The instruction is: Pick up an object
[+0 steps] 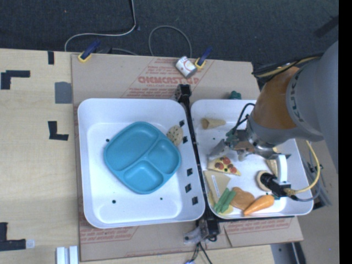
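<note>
A: Big stuff first?
B: Table (33, 147), cardboard sheet (159, 76) on it, two white bins side by side. Left bin (91, 164) has a blue divided plate (143, 157) w/ a cookie (175, 133) just beside its upper-right edge.
A: Arm?
B: Grey arm (308, 98), orange band, in from the right, over the right bin (302, 164).
A: Claw?
B: Claw (230, 143) low over the bin's middle, near the pizza slice (224, 165). Can't tell if it's apart or together, nothing seen between.
A: Rest of that bin?
B: Sandwich wedge (215, 181), green beans (224, 201), carrot (259, 203) at the near side; croissant-ish piece (212, 123) at the far side.
</note>
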